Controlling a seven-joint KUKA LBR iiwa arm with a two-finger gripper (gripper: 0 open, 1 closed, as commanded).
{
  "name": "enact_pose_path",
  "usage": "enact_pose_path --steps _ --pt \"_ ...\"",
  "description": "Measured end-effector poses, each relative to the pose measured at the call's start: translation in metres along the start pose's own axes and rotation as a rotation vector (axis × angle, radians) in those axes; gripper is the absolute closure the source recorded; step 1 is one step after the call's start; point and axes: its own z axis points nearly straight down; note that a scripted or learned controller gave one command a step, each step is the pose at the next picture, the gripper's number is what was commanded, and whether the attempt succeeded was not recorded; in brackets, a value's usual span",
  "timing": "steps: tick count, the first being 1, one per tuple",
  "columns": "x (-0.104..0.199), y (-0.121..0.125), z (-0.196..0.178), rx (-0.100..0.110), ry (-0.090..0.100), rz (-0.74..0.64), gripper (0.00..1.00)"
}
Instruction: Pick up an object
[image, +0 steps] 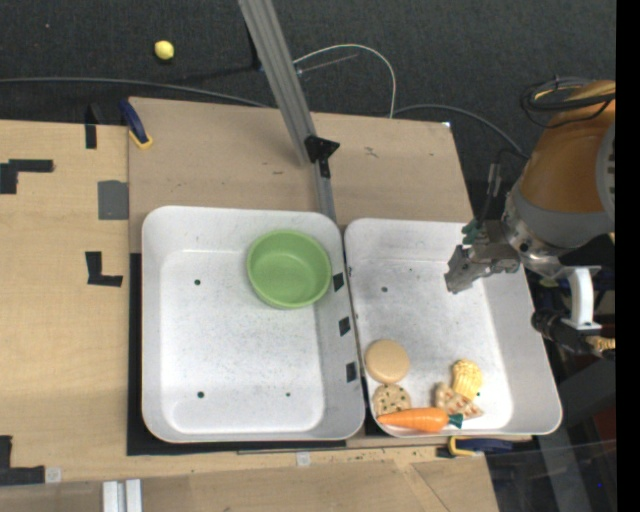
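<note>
In the right bin (420, 250), near its front edge, lie a tan round bun (387, 359), a cookie (391, 398), an orange carrot (416, 421) and a yellow corn-like piece (463, 381). A green bowl (289, 268) sits in the back of the left bin (200, 340). My gripper (462, 274) hangs over the right bin's back right part, well behind the food items and apart from them. Nothing shows between its fingers.
A grey metal pole (290, 90) slants from the top down to the join between the two bins. Cables run across the dark floor behind the bench. A small yellow ball (164, 49) lies on the floor at the far left.
</note>
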Motion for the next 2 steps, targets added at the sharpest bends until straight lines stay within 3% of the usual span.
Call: enact_pose_path --steps 2 --pt "0.101 0.038 0.008 0.004 0.002 -0.006 1.00"
